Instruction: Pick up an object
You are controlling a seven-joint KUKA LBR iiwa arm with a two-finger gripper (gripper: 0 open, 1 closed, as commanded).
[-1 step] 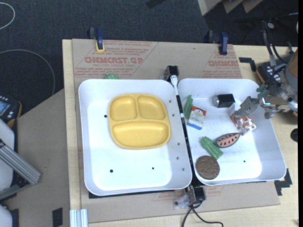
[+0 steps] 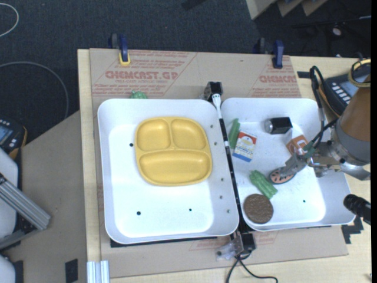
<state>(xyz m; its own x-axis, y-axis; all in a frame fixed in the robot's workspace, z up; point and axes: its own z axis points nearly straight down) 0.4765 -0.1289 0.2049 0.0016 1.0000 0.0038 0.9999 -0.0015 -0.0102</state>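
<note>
A big yellow plate [image 2: 174, 150] fills the left bin [image 2: 118, 211]. In the right bin [image 2: 312, 208], small toys lie loose for picking. The gripper [image 2: 299, 158] reaches over a grey-pink toy [image 2: 283, 174]; I cannot tell its grip.

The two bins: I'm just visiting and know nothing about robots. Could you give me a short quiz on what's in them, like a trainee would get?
1. True or false: the yellow tray lies in the left bin.
2. Which thing lies nearest the right bin's front edge? A) black block B) brown disc C) small carton
3. Fill in: the tray has ___ compartments.

Key: 1 true; 2 B; 3 three.
</note>
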